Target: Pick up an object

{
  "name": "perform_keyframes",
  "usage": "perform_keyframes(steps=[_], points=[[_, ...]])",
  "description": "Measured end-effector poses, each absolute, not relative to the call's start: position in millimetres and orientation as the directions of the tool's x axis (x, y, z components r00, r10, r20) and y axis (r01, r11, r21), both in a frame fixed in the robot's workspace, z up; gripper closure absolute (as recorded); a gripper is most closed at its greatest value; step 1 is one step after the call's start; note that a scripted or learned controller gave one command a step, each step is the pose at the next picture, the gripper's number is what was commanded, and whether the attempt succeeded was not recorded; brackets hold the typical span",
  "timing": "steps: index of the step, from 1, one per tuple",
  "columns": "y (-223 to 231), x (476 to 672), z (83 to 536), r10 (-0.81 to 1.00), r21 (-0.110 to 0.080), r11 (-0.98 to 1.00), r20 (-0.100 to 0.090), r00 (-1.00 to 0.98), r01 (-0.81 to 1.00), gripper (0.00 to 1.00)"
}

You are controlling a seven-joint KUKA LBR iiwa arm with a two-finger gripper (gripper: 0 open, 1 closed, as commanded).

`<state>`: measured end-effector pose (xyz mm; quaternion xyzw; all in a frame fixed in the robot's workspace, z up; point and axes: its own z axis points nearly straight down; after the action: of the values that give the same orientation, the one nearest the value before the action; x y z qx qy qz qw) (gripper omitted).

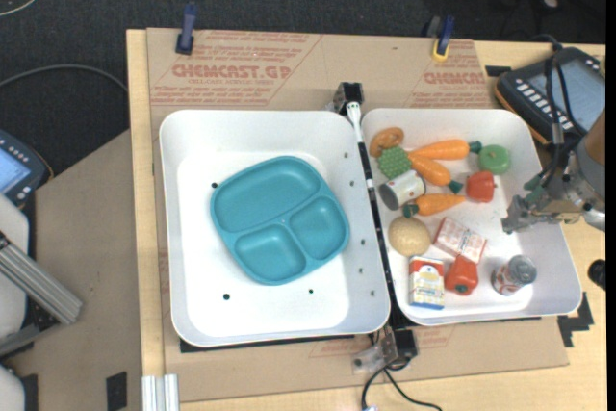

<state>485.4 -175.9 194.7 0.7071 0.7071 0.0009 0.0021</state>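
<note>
The right bin (pixel 551 295) holds several toy foods. Among them are three orange carrots (pixel 440 150), a green ball (pixel 494 158), a red tomato (pixel 481 187), a tan potato (pixel 408 237), a pink and white box (pixel 459 238), a small carton (pixel 426 283), a red pepper (pixel 462 275) and a can (pixel 512 275). My gripper (pixel 525 213) hangs over the bin's right side, to the right of the box and above the can. I see nothing held in it.
A teal divided plate (pixel 278 218) lies in the left bin (pixel 192 294). A black divider strip (pixel 364 164) runs between the bins. Blue and yellow clamps (pixel 186 27) pin the cardboard at the back. A black pendant (pixel 549 91) and cables sit at the right.
</note>
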Motion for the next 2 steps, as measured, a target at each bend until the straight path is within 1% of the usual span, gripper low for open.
perform_keyframes(steps=[1, 2], points=[[-180.9, 480.8, 85.4, 1.0, 0.006, -0.003, -0.001, 0.003, 1.0, 1.0], [-208.1, 479.0, 84.8, 1.0, 0.002, -0.003, -0.003, 0.003, 1.0, 1.0]])
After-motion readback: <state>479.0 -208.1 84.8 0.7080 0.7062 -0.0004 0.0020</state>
